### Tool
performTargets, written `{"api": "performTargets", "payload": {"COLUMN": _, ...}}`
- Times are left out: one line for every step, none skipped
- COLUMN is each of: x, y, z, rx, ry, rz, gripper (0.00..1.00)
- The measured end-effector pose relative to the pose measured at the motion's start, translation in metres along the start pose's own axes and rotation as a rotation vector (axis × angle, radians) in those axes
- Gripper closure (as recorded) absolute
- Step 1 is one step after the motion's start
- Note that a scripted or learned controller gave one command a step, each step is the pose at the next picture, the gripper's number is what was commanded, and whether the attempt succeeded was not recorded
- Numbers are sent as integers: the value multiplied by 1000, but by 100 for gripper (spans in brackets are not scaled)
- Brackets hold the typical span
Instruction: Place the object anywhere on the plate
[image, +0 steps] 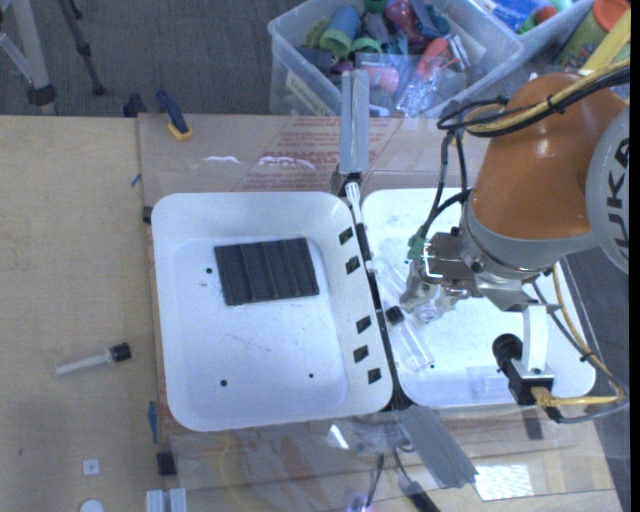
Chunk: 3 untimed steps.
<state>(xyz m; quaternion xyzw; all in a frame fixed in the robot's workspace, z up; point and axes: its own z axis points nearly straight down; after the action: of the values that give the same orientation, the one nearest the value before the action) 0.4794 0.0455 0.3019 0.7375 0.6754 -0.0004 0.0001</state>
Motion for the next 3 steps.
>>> {"api": "performTargets", "payload": {"x": 60, "y": -6, "z": 32, "rx": 6, "ry": -1, "rz": 257, "gripper": 100}}
{"api": "performTargets", "payload": {"x": 141, "y": -13, "z": 24, "rx": 1, "ry": -1, "rz": 372, "gripper": 100}}
{"api": "performTargets", "payload": {"x": 179, "y": -17, "z": 56, "rx": 4, "ry": -3, "rz": 673, "gripper": 100}}
